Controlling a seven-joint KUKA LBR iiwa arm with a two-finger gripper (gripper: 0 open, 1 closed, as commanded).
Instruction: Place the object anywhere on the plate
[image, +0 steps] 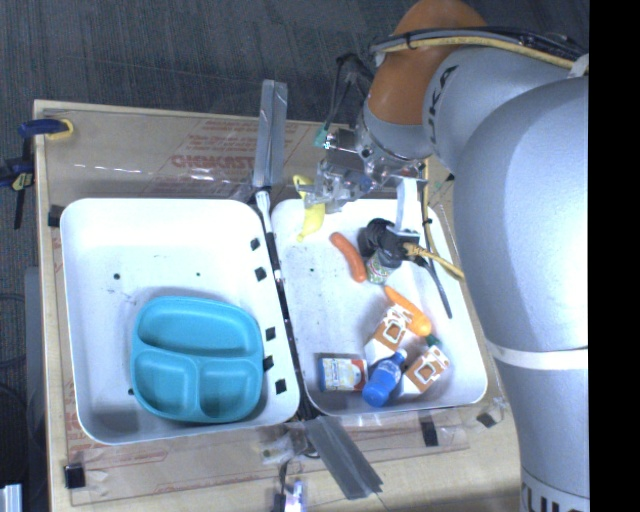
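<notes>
The blue plate (198, 357) with three compartments lies in the left bin (100, 250), toward its front. My gripper (335, 190) hovers over the far left corner of the right bin (310, 300). A small yellow banana-like piece (311, 219) sits just below and left of the gripper, by the bin's back wall. Whether the piece is between the fingers or resting against the wall is hidden by the wrist.
The right bin also holds a red sausage (348, 256), an orange carrot (409, 310), a blue bottle (384, 379), a small printed box (341, 373) and two orange-and-white cartons (394, 327) (426, 367). The divider between the bins (272, 300) separates gripper from plate.
</notes>
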